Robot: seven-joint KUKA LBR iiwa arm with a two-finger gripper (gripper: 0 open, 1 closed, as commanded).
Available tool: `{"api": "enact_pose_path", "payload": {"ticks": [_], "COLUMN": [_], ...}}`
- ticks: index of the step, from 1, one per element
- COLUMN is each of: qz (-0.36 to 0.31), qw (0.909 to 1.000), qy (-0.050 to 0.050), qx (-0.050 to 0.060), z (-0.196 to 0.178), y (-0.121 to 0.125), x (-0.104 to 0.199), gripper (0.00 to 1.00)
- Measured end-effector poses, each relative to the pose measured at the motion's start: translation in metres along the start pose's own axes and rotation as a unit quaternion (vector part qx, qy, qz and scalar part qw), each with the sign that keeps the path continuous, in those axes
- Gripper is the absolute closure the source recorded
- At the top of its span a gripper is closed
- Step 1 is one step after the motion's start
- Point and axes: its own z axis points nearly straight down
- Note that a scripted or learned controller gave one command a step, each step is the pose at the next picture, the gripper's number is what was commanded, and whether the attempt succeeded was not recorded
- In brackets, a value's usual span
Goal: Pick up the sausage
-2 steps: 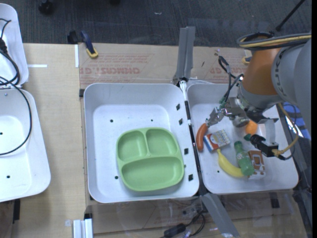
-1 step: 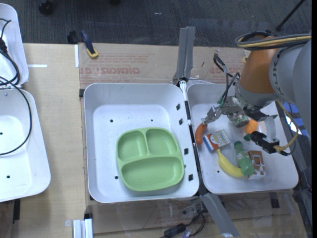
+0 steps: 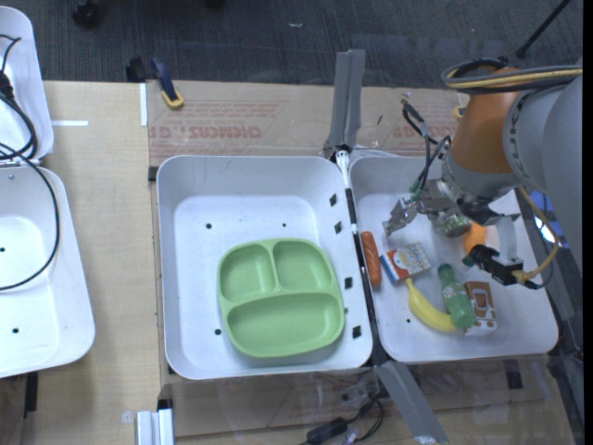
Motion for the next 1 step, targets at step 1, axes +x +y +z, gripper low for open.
{"api": "enact_pose_path", "payload": {"ticks": [1], "qz": [0.149], "qw": [0.9889], "qy": [0.001], "qx": [0.002], "z": [0.0012], "y": [-0.0507], "x": [0.0026], "gripper": [0.0]}}
